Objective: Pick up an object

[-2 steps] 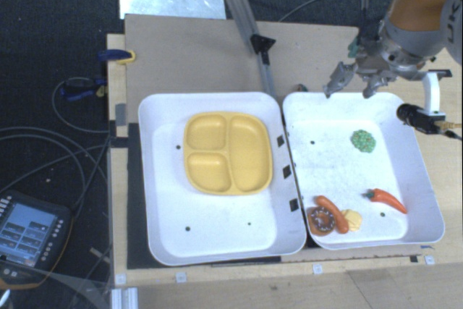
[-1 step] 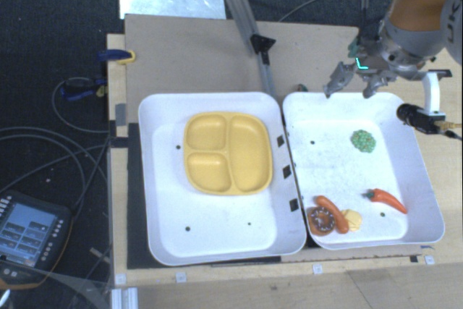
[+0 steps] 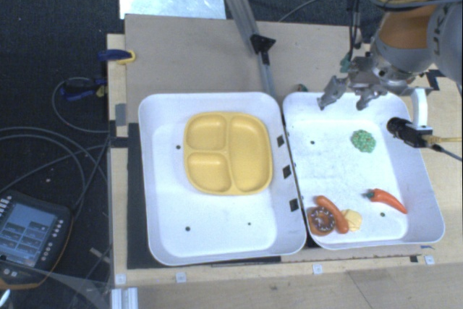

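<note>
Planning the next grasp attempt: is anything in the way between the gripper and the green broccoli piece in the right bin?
Nothing visible. The gripper hangs open over the right bin's far edge; bare bin floor separates it from the broccoli.

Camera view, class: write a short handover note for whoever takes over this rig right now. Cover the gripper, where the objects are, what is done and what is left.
Gripper: open, holding nothing, above the far edge of the right bin.
Right bin holds: green broccoli piece near the middle right; orange pepper towards the near right; sausage, doughnut and a small yellow piece clustered at the near edge.
Left bin holds a yellow divided plate.
Done: nothing picked up yet.
Left: lower onto an object, probably the broccoli as it is nearest, close and lift.
</note>
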You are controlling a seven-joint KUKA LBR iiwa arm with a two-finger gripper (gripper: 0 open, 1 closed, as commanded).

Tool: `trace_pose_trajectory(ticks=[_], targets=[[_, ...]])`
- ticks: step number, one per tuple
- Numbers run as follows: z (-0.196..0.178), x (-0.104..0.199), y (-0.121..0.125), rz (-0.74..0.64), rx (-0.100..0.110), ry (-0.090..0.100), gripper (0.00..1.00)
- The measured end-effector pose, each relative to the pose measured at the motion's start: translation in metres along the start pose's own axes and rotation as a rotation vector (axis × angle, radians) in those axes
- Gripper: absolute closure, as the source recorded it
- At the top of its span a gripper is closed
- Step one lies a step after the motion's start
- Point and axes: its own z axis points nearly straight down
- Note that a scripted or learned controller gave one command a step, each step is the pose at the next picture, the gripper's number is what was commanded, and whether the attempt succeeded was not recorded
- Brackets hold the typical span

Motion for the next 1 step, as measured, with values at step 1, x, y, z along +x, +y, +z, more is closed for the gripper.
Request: trace_pose_trajectory(ticks=[1], targets=[[0.0627,0.001,-0.0031,0.0,0.003,0.001,0.0]])
